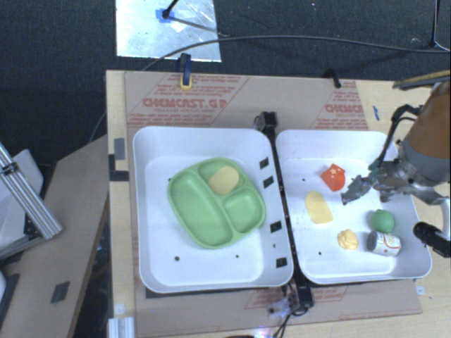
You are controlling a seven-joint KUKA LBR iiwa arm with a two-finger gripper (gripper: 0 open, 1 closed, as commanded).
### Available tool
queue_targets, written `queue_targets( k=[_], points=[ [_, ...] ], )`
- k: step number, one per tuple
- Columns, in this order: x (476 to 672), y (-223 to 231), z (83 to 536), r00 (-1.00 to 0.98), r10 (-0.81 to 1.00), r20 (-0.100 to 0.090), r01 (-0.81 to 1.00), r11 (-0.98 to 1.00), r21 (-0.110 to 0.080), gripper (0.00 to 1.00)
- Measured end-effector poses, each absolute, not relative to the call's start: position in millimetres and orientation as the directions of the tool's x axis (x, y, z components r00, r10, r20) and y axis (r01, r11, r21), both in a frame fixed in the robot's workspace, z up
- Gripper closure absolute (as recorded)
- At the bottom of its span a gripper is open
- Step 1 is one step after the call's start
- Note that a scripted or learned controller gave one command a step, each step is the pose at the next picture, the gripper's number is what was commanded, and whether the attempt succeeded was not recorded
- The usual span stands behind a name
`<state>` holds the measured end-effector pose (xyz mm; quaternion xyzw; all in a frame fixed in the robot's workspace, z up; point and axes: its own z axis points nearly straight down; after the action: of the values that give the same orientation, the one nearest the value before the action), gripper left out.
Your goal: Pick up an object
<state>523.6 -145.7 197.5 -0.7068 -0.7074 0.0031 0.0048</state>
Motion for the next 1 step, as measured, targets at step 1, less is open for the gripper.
queue_targets(
  k=[1],
  points=[
    [526.6,-145.4,203.7,-0.004,1.000,0.000,1.000,0.004,0.002,0.00]
  ],
)
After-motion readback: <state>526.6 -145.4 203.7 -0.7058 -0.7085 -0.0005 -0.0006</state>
